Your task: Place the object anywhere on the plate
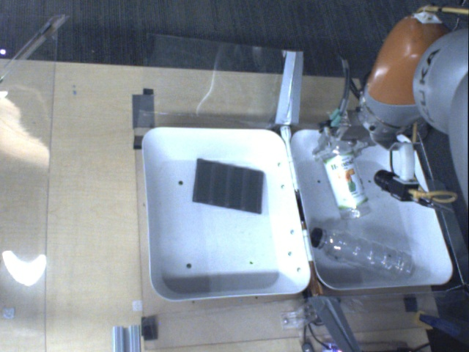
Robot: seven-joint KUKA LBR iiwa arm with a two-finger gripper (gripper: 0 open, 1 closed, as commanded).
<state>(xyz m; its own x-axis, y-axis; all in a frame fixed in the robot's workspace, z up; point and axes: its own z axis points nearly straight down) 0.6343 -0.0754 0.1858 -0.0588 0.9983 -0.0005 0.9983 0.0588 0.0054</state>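
Observation:
A dark grey rectangular plate (228,185) lies flat in the left bin (165,218), toward its far side. Over the right bin (432,259), my gripper (335,144) is shut on the upper end of a small white bottle (346,185) with a green and orange label. The bottle hangs tilted, its lower end pointing toward the bin's middle. It is well to the right of the plate, across the wall between the bins.
A clear plastic bottle (364,251) with a black cap lies on its side near the front of the right bin. The arm's orange band (396,57) and grey wrist fill the upper right. A black cable piece (392,184) hangs right of the white bottle.

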